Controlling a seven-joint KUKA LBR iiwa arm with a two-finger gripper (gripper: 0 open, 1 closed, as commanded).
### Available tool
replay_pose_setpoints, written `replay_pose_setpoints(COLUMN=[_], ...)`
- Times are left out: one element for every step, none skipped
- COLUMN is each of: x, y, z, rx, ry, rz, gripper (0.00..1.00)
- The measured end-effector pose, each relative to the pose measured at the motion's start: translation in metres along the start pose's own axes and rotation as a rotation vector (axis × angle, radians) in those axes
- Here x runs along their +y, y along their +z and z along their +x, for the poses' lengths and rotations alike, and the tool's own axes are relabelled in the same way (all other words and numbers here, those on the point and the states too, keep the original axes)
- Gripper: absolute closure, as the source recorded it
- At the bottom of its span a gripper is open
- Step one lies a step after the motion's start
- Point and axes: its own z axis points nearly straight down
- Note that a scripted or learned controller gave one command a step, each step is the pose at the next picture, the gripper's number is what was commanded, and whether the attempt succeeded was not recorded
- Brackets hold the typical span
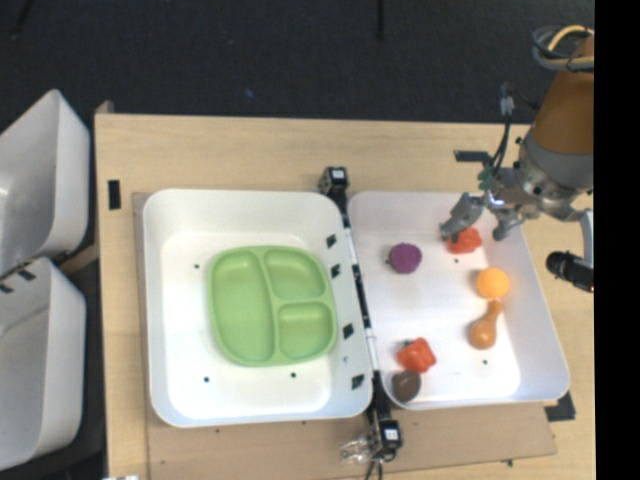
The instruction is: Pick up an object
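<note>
My gripper [477,228] hangs over the back right part of the right bin [530,368], its two fingers spread apart and open. A small red object [464,241] lies on the bin floor just under the left finger [455,222]; nothing is lifted. Elsewhere in this bin lie a purple ball [405,258], an orange ball [492,284], an orange-brown gourd-shaped piece [484,328], a red chunk [416,354] and a brown piece [405,386] at the front left corner.
The left bin [170,238] holds a green divided plate [272,303]. A ridge with black clips [352,288] separates the two bins. White containers [40,178] stand beyond the bench's left edge.
</note>
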Motion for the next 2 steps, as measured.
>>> replay_pose_setpoints(x=[0.002,0.001], y=[-0.008,0.054], z=[0.001,-0.001], rx=[-0.001,-0.002], ry=[-0.003,-0.002], rz=[-0.013,-0.01], gripper=[0.0,0.0])
